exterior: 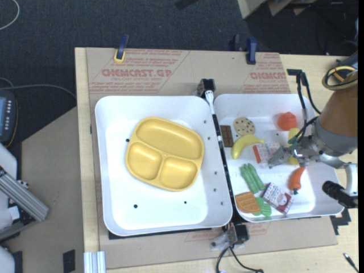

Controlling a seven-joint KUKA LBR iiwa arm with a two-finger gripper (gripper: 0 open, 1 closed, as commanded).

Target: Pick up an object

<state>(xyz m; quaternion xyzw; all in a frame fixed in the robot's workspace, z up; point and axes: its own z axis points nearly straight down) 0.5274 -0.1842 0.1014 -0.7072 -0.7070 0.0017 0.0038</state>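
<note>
Hand (pixel 284 154) low in right white bin (pixel 227 108), among small toy foods beside yellow plastic banana (pixel 244 145); finger state unclear. Nothing visibly held; pick apparently not yet done.

1. "CHEMCAST GP" in red caps, printed on the brown paper-faced board (pixel 170 67) under the bins, at 12 o'clock of the left bin (pixel 108 169); smaller red lines below it, too blurred to read
2. Same red print again at 12 o'clock of the right bin (pixel 259 102), top right of board: reads "CHEMCAST", rest cut off by the arm & cable
3. Faint red print strip on the board's front edge, 6 o'clock of the left bin: unreadable
4. Small red/white packet (pixel 277 197) in right bin, approx 5 o'clock: has print, can't make it out
</note>
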